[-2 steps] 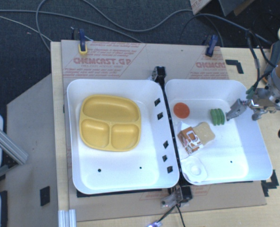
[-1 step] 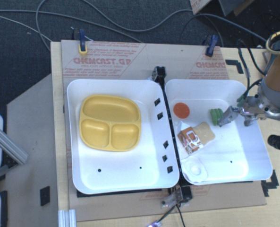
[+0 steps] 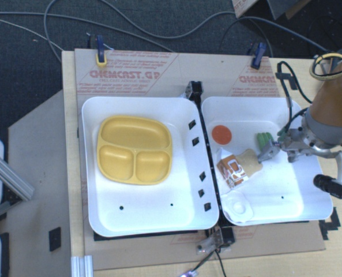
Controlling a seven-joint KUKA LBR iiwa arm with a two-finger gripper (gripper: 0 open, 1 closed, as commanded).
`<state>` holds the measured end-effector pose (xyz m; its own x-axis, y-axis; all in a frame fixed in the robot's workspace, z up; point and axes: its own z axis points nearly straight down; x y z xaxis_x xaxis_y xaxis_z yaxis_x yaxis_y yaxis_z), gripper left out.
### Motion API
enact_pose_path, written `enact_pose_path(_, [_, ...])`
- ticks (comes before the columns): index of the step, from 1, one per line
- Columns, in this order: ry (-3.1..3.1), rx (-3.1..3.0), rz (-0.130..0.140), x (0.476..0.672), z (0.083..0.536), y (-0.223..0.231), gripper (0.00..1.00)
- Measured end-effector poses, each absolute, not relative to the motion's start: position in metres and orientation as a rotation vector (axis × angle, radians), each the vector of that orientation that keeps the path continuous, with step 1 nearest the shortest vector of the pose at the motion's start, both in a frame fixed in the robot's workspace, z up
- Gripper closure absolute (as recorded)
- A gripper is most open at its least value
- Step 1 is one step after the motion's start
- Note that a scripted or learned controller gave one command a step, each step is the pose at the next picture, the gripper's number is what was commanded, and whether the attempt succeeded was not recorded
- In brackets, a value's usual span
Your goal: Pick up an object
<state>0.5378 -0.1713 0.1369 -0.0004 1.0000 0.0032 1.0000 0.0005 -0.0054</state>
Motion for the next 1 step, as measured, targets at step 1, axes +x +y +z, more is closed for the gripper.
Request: enact_pose_path(1, [-2.221, -2.221, -0.002, 0.5392, 0.1504, -0.1721, 1.0])
